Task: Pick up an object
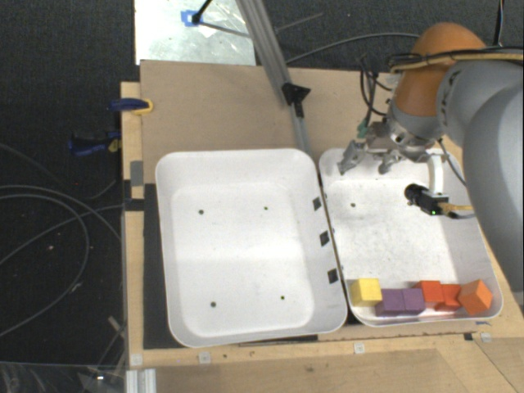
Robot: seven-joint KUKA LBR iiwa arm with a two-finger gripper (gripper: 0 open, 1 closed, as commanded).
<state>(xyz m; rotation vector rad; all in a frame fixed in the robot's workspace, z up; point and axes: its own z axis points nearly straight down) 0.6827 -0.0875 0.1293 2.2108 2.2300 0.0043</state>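
Observation:
Several small blocks lie in a row along the near edge of the right bin [393, 236]: a yellow block [366, 291], a purple block [399, 301], a red block [439, 294] and an orange block [476, 296]. My gripper [368, 162] hangs over the far edge of the same bin, well away from the blocks. Its two fingers are spread apart, open, and hold nothing.
The left bin [237, 244] sits beside the right one, their rims touching in the middle. A grey pole [270, 51] slants across the far side of the bench. My grey arm [491, 137] covers the right bin's far right corner.

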